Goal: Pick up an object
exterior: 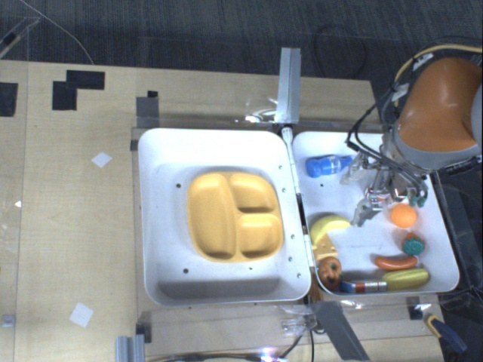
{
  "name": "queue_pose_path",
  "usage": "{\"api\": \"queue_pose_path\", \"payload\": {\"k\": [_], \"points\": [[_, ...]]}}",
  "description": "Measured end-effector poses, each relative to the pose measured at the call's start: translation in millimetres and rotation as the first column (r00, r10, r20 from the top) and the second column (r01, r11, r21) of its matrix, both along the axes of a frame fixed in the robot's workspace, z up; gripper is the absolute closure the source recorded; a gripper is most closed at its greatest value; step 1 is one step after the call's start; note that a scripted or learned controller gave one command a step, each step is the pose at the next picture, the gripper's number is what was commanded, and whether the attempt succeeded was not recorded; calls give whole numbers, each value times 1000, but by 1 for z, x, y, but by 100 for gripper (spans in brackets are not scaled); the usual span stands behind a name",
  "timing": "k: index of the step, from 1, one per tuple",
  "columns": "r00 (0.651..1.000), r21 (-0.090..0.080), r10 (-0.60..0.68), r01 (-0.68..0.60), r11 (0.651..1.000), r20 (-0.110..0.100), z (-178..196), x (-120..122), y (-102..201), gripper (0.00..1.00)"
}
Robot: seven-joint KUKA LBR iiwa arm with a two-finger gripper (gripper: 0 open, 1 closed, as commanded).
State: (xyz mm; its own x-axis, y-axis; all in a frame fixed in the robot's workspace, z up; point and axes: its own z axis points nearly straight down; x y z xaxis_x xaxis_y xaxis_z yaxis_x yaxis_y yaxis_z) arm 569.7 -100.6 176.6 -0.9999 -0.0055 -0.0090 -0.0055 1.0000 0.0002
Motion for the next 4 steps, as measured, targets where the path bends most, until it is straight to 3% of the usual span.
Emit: {"api": "queue_pose_path", "payload": {"k": [1, 2, 3, 4], "points": [[985, 1, -171, 171, 985, -1, 9, -64, 25, 0], [996, -3, -92, 92, 996, -4, -29, -65, -72, 0], [998, -3, -63, 63, 998, 9, -86, 8, -78, 0], [962, 2, -272, 272, 962, 7, -86, 81, -103, 0]]}}
